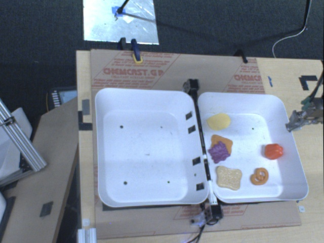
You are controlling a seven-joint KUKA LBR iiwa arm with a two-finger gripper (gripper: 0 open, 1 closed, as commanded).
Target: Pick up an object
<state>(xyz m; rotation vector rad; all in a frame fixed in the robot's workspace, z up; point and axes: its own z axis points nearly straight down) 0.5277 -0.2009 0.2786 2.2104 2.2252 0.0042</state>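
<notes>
Bench carries two shallow white bins side by side; left bin [144, 146] is the larger patch of bare white, right bin [283, 186] holds all the loose pieces. Arm tip sits at the far right edge of the camera view, its gripper [295, 123] just at the right bin's outer rim, well apart from every piece; too small and blurred to tell how the jaws stand. Pieces, biggest first: tan bread slice [229, 177] near the front, yellow lemon-like lump [218, 121] at the back, purple grape bunch [219, 151] lying against an orange wedge [224, 141], red tomato-like piece [273, 151] nearest the gripper, small orange pretzel [259, 176]. Judgement: nothing lifted yet; approach, descent, grasp and lift all remain.
</notes>
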